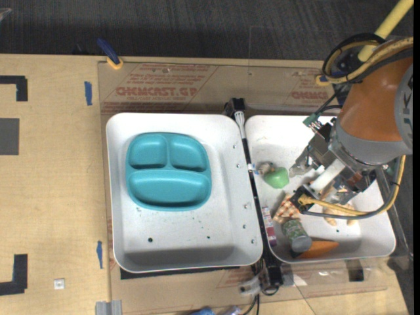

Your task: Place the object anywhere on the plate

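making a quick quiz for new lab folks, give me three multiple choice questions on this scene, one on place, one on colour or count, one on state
1. Which bin holds the plate?
A. left bin
B. right bin
C. neither

2. How many compartments does the plate have?
A. two
B. three
C. five

3. What lies on the plate?
A. a carrot
B. a green object
C. nothing

Answers:
1 A, the teal plate sits in the left bin.
2 B, two small sections above one long one.
3 C, the green object and carrot lie in the right bin, where the pincer hangs.
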Robot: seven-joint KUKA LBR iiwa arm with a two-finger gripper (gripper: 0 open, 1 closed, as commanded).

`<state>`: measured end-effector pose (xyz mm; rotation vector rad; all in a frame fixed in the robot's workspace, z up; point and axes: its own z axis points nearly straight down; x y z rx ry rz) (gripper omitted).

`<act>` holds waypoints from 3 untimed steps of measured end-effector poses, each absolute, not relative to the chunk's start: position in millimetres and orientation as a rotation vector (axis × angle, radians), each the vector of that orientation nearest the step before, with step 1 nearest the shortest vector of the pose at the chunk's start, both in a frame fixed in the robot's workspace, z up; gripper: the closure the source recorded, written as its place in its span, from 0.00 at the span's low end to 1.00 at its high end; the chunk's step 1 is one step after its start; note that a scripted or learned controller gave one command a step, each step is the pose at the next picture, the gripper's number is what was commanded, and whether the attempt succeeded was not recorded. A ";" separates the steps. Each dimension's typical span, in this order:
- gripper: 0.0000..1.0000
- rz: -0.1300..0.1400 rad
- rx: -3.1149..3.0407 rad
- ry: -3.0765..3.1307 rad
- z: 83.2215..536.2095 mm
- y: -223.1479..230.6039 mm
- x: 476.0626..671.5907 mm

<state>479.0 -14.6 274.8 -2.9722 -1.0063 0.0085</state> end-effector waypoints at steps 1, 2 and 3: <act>0.00 0.009 -2.874 -1.260 242.1 -9.1 478.6; 0.00 0.007 -2.738 -1.533 182.7 -9.2 478.3; 0.00 0.005 -2.502 -1.894 183.4 16.1 478.6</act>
